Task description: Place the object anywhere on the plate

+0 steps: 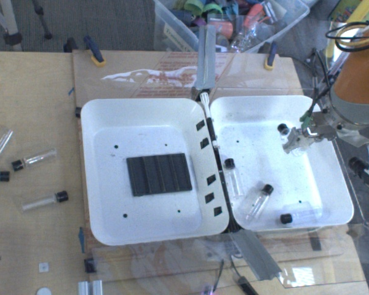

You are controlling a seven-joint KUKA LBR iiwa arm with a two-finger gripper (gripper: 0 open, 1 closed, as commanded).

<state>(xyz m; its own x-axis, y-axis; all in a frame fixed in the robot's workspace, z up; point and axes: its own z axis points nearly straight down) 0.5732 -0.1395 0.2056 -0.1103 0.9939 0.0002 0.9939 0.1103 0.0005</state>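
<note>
A dark ribbed plate [160, 174] lies flat in the left bin [98, 121]. The right bin [332, 183] holds several clear vials with black caps: one upright along the divider [232, 178], one slanted in the middle [257, 203], and one lying near the front edge [301, 215]. My gripper [294, 141] hangs low over the right bin's far right part, well away from the plate. A small black cap [283, 128] sits right beside the gripper's tip, and I cannot tell whether it is held or resting on the bin floor.
More vials [43, 200] lie on the wooden bench left of the bins. A clear tub of colourful items [234, 8] stands behind the bins. A grey bar [206, 54] runs back from the divider. Cables [350, 35] hang by the arm at right.
</note>
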